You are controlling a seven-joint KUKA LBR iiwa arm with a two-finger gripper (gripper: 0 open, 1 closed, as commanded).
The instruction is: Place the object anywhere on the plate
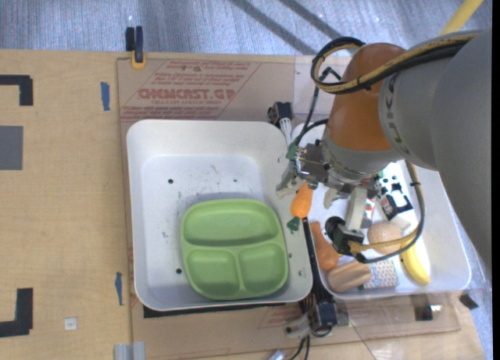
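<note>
Seen from above at a slant: grey arm with orange band reaching in from the right, gripper (pixel 301 188) hanging over the seam where the two white bins meet. Pinched on a small orange carrot (pixel 299 204), top end caught between the metal tips, green stub pointing down toward the near rim. Long axis close to upright, tilted a little to the left. Green divided plate (pixel 233 247) lying flat in the left bin (pixel 156 147), toward its near side, nothing on it. From the carrot, plate down and to the left; nearest edge just beside the green stub, middle of the plate farther in. Right bin (pixel 461 272) crowded under the wrist: a banana (pixel 416 263), a bread roll (pixel 349 276), a second orange piece (pixel 324 251). Judged from this: pick done, carry under way, release not yet made. Next move probably a short shift left across the rim, past the plate's edge, then a lowering before letting go. Risk: a drop too soon, landing on the bin rim rather than the plate.
</note>
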